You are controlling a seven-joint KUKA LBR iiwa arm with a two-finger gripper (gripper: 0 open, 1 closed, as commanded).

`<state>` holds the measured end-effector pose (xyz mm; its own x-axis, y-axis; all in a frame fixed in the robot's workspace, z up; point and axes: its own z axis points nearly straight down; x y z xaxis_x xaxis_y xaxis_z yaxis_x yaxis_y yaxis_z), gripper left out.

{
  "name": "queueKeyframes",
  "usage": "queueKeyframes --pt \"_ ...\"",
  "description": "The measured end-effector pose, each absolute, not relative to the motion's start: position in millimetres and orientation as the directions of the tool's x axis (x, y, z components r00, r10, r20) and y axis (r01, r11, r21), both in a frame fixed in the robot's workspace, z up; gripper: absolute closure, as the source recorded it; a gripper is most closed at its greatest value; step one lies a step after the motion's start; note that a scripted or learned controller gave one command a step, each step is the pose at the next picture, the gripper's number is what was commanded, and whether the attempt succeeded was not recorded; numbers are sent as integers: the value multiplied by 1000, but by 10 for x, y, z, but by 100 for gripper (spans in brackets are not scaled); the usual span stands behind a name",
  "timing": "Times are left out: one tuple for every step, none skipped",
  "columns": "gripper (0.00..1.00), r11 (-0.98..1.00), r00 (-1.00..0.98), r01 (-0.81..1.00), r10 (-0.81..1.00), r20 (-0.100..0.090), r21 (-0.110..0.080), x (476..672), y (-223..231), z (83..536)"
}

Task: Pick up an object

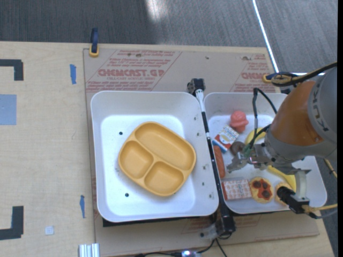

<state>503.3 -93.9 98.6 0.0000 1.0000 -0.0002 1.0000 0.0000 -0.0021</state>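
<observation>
Crowding is the main risk: the small toy foods are packed close in the right shallow white bin (320, 194), so two could be nudged or caught at once. Whether the fingers of the gripper (239, 157) are apart or together cannot be told. Just beside them lie a long orange-red hot dog toy (220, 161), a red-and-white carton (225, 138) and a round pizza toy (262, 190). A yellow three-compartment plastic plate (156, 158) sits in the left white bin (107, 159).

Hand (239, 159) low in right bin (320, 197), among toy food.
</observation>
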Motion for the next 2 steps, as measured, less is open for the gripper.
queueKeyframes --pt "0 -1 1 1000 1000 0 -1 5082 -940 859" --pt "0 0 0 1000 1000 -1 1 5181 -936 858"
